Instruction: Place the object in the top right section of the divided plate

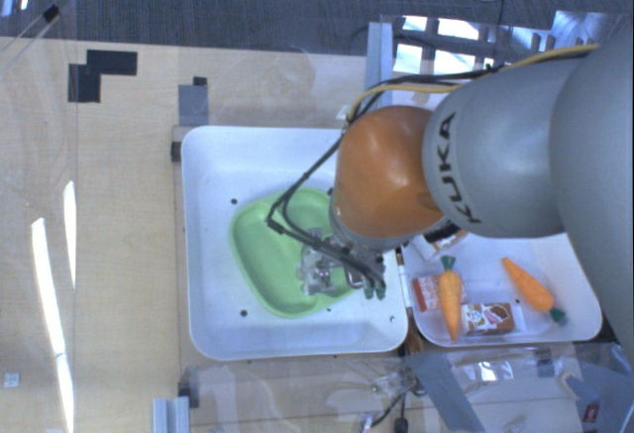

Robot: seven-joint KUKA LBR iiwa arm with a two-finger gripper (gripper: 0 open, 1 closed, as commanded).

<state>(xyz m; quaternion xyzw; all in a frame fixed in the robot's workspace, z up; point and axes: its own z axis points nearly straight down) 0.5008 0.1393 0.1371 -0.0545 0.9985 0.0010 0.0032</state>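
A light green divided plate (265, 245) lies in the left white bin (208, 223). My gripper (327, 274) hangs low over the plate's right part, under the orange band of the arm (386, 173). The arm hides the plate's upper right area. Nothing can be made out between the gripper's metal parts. In the right bin (584, 322) lie a carrot (451, 298), a second carrot (527, 286) and a small printed packet (488, 318).
The grey arm body covers much of the right bin and the bench behind it. Black cables run from the wrist across the green plate. A red and white packet (425, 293) lies beside the first carrot. Bare wooden bench extends to the left.
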